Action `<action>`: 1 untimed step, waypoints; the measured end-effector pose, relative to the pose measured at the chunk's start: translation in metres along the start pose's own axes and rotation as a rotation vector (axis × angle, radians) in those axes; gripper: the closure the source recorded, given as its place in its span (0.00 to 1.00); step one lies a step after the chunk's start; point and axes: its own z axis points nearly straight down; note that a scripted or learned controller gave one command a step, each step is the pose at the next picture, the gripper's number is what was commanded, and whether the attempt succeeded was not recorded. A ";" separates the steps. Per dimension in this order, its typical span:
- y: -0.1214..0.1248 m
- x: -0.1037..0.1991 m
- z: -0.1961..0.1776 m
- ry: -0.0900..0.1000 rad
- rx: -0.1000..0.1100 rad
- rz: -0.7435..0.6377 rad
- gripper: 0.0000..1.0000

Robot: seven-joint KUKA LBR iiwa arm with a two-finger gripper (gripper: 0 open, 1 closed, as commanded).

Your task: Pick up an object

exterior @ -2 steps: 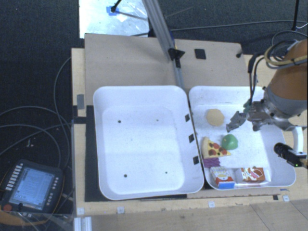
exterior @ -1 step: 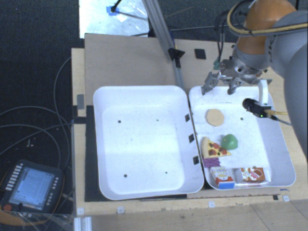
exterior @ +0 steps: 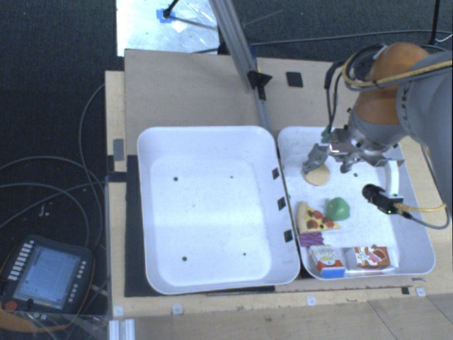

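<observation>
My gripper (exterior: pixel 330 163) hangs over the back of the right bin (exterior: pixel 417 250), its fingers spread open and nothing between them. A pale beige round piece (exterior: pixel 318 177) lies on the bin floor just under and in front of the left fingertip (exterior: pixel 312 164). Nearer the front lie a toy pizza slice (exterior: pixel 316 220) and a green rounded object (exterior: pixel 338 207). A small purple piece (exterior: pixel 310 239) sits beside the pizza slice. Two red-and-white cartons (exterior: pixel 327 259) (exterior: pixel 371 257) rest along the bin's front wall.
The left bin (exterior: pixel 152 190) sits next to the right one, sharing a middle rim with black clips (exterior: pixel 281 202). A black part with a yellow cable (exterior: pixel 379 198) hangs off the arm over the right bin. A slanted metal pole (exterior: pixel 237 34) stands behind the bins.
</observation>
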 end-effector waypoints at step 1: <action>0.029 0.015 0.051 0.000 -0.003 -0.005 0.00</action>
